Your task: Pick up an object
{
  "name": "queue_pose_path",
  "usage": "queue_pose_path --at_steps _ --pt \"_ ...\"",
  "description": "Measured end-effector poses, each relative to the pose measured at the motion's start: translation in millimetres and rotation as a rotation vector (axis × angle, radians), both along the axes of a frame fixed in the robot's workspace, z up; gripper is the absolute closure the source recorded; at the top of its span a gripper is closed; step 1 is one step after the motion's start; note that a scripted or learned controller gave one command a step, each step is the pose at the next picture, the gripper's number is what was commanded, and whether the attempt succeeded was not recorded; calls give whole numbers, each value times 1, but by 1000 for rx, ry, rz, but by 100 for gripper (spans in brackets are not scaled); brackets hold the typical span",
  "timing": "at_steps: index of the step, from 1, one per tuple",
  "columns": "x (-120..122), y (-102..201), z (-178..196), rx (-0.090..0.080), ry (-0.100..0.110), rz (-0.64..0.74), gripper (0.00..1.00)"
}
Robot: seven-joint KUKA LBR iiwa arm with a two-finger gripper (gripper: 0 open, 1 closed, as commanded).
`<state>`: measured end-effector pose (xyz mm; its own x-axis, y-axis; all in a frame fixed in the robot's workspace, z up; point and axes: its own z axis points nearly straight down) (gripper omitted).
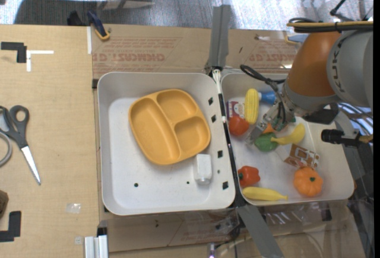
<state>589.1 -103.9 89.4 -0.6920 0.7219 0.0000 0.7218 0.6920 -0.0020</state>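
Note:
My gripper is lowered into the right bin, coming off the grey arm with its orange band. It hangs just above a green toy vegetable and a small orange piece, with a yellow banana right beside it. A corn cob stands to its left, next to a red tomato and a white-and-red packet. Nothing is visibly lifted.
The right bin also holds a blue item, a brown packet, an orange pumpkin, a red pepper and a second banana. In the left bin lie a yellow divided plate and a small white block. Scissors lie on the bench.

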Motion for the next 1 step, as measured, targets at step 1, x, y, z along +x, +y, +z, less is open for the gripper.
queue_pose_path --at_steps 1 --pt "0 0 7 -2 3 3 100"
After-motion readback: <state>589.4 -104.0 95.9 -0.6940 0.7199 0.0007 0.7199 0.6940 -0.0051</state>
